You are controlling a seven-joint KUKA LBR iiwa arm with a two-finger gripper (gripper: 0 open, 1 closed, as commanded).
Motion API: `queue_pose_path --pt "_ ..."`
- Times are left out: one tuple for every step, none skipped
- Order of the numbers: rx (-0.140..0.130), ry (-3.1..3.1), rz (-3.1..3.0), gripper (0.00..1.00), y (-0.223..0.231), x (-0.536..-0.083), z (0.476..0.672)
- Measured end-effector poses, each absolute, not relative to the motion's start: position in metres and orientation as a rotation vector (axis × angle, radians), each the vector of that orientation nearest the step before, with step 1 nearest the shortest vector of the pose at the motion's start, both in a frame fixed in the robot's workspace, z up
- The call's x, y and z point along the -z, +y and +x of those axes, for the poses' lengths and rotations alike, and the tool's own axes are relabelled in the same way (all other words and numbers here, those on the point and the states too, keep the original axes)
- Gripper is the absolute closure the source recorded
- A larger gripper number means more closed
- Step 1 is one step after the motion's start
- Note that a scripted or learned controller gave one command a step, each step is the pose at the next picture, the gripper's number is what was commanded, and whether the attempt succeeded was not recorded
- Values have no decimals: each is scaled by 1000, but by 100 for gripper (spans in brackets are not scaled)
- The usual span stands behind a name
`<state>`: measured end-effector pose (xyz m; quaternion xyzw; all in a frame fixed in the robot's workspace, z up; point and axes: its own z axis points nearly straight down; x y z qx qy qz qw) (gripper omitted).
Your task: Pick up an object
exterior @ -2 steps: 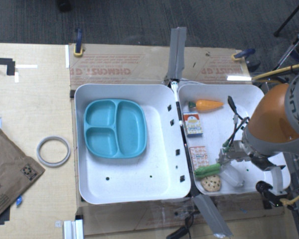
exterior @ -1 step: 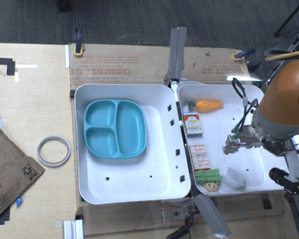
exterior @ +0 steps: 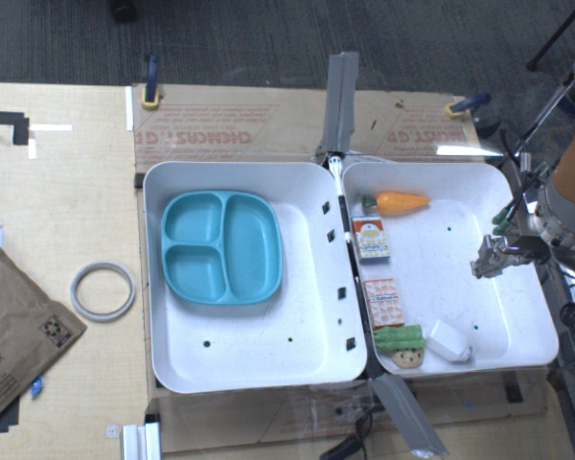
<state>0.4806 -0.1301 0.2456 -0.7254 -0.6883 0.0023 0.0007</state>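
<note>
The end effector [exterior: 486,257] is being held over the right bin [exterior: 479,348], near that bin's right wall. Whether it is wide or narrow cannot be told at this size, and nothing is being seen gripped in it.

Every candidate is lying toward the divider [exterior: 343,228] between the bins, well apart from the end effector. A carrot [exterior: 402,201] is resting at the far end of the divider, just beside it. Two small cartons are lying along the divider: one [exterior: 370,239] just nearer than the carrot, the other [exterior: 383,302] nearer again. A green piece [exterior: 398,337] and a cookie [exterior: 408,356] are touching at the divider's near end, and a white block [exterior: 448,340] is sitting just beside them, away from the divider. A blue tray [exterior: 221,248] is lying in the left bin [exterior: 259,353], across the divider.

No object is yet being picked up, so a target is probably still being approached. Several risks are being judged from here. The flat cartons are likely being offered with too little edge for a grip. The cookie and green piece may be caught together or pushed apart. The white block is being poorly set off against the white floor. A descent tight against the divider may be ending in a strike on it.
</note>
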Motion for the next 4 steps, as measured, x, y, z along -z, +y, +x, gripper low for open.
queue_pose_path --pt "-7 -2161 -2278 0 -130 -245 481" --pt "-10 -2055 -2373 0 -81 -231 569" --pt "-10 -1907 -2495 0 -122 -209 625" --pt "7 -2080 -2365 0 -126 -111 658"
